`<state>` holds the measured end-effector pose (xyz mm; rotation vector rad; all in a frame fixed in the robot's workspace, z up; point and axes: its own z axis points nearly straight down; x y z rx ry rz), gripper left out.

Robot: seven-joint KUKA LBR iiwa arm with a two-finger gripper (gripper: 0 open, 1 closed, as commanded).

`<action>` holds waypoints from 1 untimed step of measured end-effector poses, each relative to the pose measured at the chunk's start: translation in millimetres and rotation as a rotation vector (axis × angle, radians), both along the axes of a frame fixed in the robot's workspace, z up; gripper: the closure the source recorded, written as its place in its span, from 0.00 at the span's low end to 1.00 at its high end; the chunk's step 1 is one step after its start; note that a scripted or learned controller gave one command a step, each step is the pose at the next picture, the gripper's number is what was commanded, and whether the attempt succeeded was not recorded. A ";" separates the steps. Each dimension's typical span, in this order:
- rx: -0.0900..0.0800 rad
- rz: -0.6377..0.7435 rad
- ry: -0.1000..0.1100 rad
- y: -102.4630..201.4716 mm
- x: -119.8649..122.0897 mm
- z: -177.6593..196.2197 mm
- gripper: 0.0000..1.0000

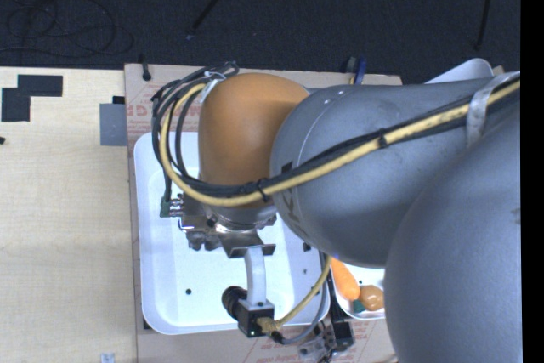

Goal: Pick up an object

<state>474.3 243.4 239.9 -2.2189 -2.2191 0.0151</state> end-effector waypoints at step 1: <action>-0.004 -0.001 0.009 -2.0 -3.1 -130.9 1.00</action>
